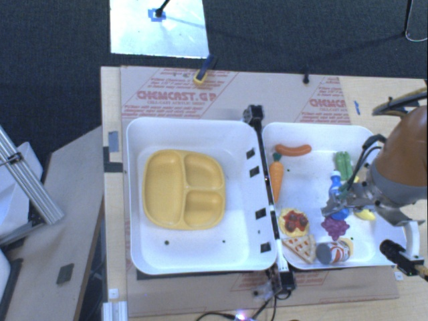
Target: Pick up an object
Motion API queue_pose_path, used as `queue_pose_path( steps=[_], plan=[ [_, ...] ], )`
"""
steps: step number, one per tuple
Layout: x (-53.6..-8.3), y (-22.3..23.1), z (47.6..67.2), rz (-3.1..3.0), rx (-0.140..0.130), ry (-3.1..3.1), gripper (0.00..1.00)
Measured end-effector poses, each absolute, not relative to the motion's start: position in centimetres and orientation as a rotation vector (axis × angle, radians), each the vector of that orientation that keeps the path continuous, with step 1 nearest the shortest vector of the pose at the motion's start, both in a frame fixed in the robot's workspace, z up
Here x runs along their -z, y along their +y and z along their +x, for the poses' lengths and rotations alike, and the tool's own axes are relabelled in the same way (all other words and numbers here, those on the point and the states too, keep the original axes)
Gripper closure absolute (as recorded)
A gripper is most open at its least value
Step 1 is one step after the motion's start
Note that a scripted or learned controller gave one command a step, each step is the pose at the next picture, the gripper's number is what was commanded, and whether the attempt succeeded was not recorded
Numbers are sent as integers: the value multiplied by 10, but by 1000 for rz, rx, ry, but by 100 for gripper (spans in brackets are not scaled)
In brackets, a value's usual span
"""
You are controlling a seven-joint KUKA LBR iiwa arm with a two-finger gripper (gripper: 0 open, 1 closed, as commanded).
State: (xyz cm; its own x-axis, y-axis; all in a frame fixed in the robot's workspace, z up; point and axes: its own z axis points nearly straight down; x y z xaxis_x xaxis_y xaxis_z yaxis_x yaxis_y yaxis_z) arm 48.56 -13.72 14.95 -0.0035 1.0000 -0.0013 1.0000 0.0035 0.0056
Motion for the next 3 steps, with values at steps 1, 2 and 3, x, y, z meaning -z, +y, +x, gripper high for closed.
queue_pose_path(
  steps=[1,2,3],
  plan=[
    [-196,-138,480,2213,-5,2222,100],
    [-226,-138,482,2213,-5,2223,100],
    [-235,-97,510,2209,-5,2229,100]
  ],
)
